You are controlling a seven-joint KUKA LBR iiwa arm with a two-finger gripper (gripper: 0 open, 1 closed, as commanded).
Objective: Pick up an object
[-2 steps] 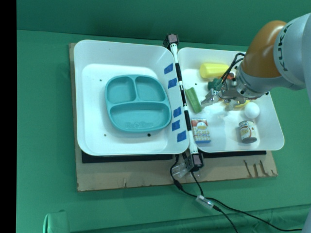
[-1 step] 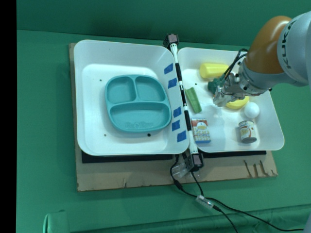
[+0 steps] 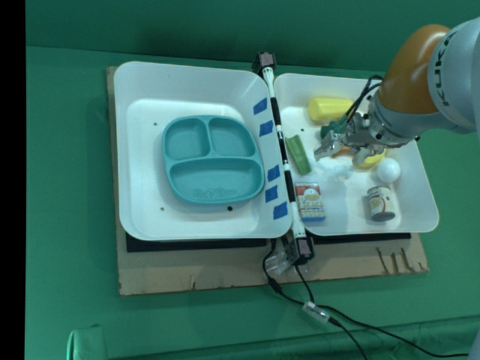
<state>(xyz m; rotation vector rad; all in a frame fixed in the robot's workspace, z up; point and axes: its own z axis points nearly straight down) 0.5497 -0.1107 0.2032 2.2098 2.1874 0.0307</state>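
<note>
Two shallow white bins are sitting side by side on a brown board, which is lying on the green worktop. Standing here, I am seeing the left bin carrying a teal divided plate with three compartments, lying flat near the bin's middle. Blue tape squares are running along the raised seam where the two bins are meeting.

Reaching in from the right, the grey arm with its orange band is hanging over the right bin. Its pincer is hovering low over the upper middle of that bin, pointing toward the seam. I cannot tell how far apart its tips are standing, and nothing is showing between them.

Around it in the right bin, a yellow block is lying near the top, just above the pincer. A green stick-like piece is lying slantwise close to the seam, just left of the pincer. A small printed carton is sitting below that, near the bin's lower left corner. A little can with a label is standing upright toward the lower right, and a white ball is resting just above it, beside the wrist. Something yellow and orange is peeking out under the wrist, too hidden to name.

Black cables are trailing off the board's front edge across the cloth.
</note>
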